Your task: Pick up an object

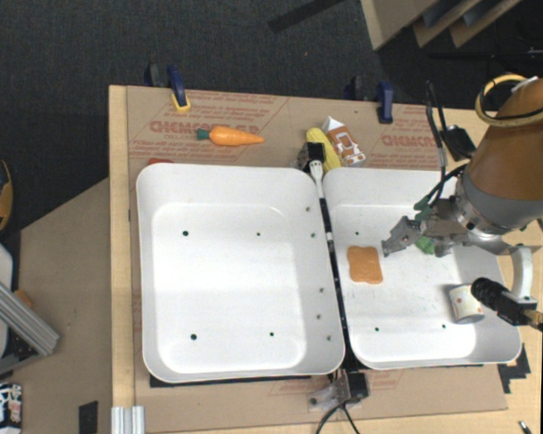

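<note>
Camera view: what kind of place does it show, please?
Probably a robotics lab test bench. Two shallow white bins sit on a board held by clamps, a robot arm reaches in, and toy food such as a carrot lies about.

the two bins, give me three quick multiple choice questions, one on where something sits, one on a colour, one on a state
1. Where is the carrot?
A. in the left bin
B. on the bench behind the left bin
C. in the right bin

2. What colour is the flat piece in the right bin?
A. orange-brown
B. blue
C. green

3. Where is the gripper?
A. over the right bin
B. over the left bin
C. off the bench

Answers: 1 B, it lies on the board past the left bin's far rim. 2 A, it shows orange-brown on white. 3 A, it hangs above the right bin beside the flat piece.
</note>
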Tool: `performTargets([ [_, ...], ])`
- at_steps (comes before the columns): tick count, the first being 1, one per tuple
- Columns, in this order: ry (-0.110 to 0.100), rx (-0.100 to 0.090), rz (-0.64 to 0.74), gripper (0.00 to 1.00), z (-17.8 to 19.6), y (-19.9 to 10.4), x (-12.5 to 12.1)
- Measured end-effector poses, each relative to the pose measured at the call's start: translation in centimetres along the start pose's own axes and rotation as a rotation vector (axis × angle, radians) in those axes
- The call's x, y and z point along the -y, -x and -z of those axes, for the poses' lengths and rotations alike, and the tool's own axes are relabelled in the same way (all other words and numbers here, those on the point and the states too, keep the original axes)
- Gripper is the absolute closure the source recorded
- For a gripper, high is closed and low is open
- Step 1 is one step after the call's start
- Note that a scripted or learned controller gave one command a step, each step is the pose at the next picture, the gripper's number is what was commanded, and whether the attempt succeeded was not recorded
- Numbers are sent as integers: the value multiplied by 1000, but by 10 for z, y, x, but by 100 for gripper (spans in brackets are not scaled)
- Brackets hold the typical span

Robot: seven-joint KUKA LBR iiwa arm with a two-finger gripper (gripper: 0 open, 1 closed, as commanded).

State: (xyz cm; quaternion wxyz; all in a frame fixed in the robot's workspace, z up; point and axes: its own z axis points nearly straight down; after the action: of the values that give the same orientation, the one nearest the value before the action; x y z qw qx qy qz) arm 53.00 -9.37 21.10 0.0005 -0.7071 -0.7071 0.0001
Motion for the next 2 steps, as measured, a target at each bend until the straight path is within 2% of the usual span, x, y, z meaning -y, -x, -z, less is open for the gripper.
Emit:
performTargets([
  [1,3,2,1,0,-132,11,-66],
  [2,-5,-2,-2,0,-127,3,-24],
])
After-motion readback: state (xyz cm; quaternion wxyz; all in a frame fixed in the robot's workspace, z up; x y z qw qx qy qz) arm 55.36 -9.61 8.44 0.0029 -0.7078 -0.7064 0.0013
